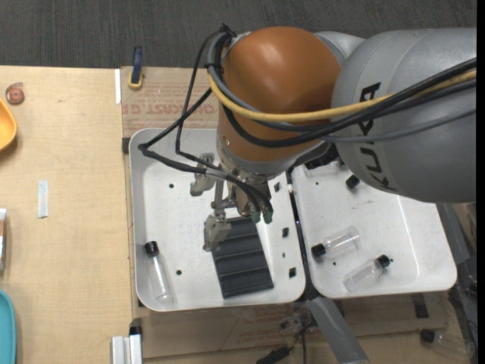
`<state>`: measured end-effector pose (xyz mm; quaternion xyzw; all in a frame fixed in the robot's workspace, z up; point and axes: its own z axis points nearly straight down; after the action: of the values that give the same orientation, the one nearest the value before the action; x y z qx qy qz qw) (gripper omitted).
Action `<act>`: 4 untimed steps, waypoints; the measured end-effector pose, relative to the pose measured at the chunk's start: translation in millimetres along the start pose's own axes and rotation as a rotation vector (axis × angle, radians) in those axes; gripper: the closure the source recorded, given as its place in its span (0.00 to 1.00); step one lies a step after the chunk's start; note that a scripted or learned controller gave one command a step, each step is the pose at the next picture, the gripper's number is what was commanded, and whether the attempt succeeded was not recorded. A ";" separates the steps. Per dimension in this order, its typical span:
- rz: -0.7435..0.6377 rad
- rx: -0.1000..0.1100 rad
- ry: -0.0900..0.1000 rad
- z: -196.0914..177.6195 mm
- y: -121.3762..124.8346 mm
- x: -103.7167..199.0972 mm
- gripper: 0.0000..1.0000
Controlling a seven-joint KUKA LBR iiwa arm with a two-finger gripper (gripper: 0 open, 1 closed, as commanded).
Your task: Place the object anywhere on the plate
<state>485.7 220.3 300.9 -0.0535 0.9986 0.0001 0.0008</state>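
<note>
big grey arm hanging over the left bin (pixel 151 173), jaws (pixel 216 233) down low but can't tell if they're open or closed, one clear vial (pixel 157 271) lying near that bin's front-left corner, two more vials (pixel 337 245) in the right bin (pixel 424 271)

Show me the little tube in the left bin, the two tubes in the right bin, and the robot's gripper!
left-bin vial (pixel 157 273): camera view, clear body.
upper right-bin vial (pixel 337 244): camera view, clear body.
lower right-bin vial (pixel 364 273): camera view, clear body.
gripper (pixel 216 232): camera view, fingertip end.
</note>
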 end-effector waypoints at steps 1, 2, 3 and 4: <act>0.002 0.000 -0.002 -8.7 -0.4 -1.4 1.00; -0.100 0.000 0.002 127.3 -10.7 -12.1 1.00; -0.372 -0.002 -0.003 53.6 -2.2 -93.9 1.00; -0.461 -0.001 0.000 53.2 -43.0 -21.6 1.00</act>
<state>511.9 179.9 247.7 -0.2802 0.9599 0.0005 0.0005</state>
